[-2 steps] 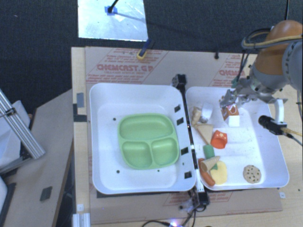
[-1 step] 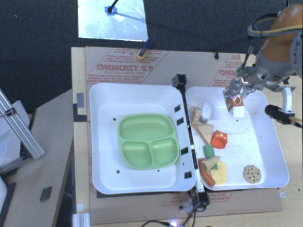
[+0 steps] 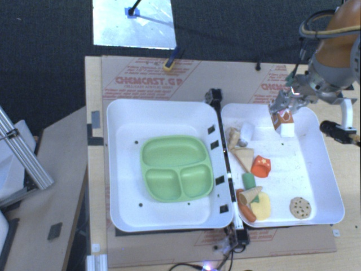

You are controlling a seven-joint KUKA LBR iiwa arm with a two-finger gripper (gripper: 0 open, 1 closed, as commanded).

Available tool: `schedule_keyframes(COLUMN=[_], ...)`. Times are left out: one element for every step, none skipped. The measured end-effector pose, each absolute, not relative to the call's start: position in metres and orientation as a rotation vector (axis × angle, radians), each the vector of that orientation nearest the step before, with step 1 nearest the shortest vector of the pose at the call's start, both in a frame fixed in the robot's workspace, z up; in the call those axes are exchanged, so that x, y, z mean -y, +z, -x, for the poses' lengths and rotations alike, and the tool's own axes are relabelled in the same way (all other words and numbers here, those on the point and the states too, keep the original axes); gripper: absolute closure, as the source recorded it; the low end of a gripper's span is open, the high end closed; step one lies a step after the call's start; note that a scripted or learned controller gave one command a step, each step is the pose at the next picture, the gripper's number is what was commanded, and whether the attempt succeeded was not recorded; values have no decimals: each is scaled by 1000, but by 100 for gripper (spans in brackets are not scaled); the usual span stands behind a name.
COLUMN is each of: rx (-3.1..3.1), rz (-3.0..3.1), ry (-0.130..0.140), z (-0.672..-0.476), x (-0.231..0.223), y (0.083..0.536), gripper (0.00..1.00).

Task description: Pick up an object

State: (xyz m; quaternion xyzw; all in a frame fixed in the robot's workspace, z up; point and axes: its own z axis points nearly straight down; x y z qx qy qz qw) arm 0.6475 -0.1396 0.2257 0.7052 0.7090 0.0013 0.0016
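White right bin (image 3: 324,151) carries the clutter; left bin (image 3: 121,151) has a green divided plate (image 3: 175,168). Tool (image 3: 284,107) hangs over the right bin's far edge with a small brown-and-white carton (image 3: 283,122) between its fingers, carton bottom close to the bin floor. Near the divider: pale wedge (image 3: 242,158), orange block (image 3: 260,166), green piece (image 3: 249,180), yellow piece (image 3: 260,206). Cookie (image 3: 300,208) at near right.

Light: bright, even — soft shadows | Glare: white bins (image 3: 169,109) | Focus: slightly soft
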Motion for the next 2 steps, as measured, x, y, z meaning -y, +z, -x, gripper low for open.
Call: schedule_keyframes(rx=[-2233, -2233], rz=[-2210, -2210], ry=[3, 5], z=[-647, -648], x=[78, 15], y=[220, 227], gripper=[100, 100])
